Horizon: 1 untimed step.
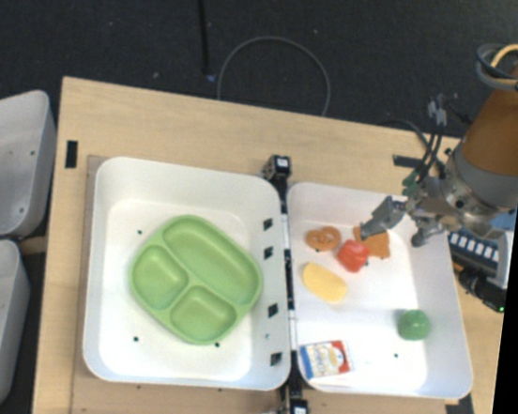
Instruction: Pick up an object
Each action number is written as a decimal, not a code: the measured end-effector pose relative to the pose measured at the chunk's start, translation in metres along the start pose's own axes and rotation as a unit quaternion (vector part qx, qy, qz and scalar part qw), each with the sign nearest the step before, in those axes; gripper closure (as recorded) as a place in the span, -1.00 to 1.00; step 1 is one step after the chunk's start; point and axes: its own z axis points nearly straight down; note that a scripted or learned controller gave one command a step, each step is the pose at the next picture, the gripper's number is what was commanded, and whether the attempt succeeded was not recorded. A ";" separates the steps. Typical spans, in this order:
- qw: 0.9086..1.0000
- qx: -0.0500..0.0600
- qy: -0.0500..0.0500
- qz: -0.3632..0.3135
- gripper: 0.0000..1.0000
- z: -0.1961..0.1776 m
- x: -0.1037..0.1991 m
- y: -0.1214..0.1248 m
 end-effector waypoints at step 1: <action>1.000 -0.005 0.000 0.000 -1.00 -0.005 0.000 0.002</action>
